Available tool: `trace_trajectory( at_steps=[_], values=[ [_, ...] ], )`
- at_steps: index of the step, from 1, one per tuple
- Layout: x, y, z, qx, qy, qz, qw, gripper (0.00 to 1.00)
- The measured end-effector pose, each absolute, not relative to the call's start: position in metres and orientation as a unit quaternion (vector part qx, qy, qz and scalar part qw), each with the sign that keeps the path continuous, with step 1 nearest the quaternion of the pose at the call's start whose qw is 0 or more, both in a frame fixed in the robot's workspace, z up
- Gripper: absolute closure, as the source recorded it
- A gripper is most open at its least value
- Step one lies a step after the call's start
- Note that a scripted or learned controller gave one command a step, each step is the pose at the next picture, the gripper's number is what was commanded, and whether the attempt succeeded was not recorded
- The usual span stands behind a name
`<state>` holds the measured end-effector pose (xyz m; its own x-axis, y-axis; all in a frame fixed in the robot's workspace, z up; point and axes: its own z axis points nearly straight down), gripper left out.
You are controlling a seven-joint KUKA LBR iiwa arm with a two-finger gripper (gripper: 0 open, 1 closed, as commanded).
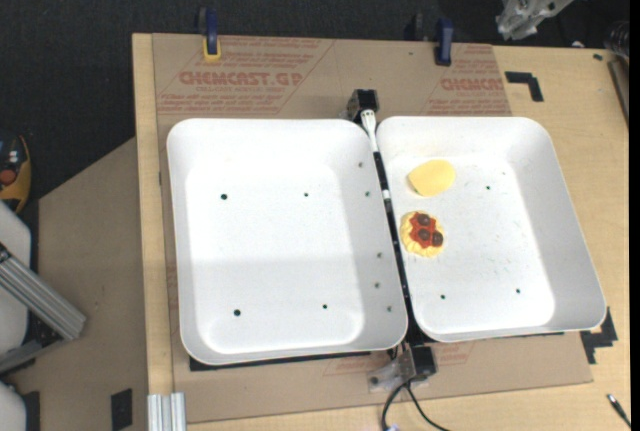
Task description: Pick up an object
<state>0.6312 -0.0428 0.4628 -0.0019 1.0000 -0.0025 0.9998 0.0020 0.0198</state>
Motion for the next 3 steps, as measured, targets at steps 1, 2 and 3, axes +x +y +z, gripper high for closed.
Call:
trace_trajectory(
  at_steps=[1,2,3],
  values=[
    [0.667,0.034,0.341,0.705,0.71,-0.0026,-0.004,1.0],
    [0.614,0.102,0.255,0.705,0.709,-0.004,-0.005,1.0],
    [0.646,0.209,0.24,0.703,0.711,0.0026,-0.001,1.0]
  ],
)
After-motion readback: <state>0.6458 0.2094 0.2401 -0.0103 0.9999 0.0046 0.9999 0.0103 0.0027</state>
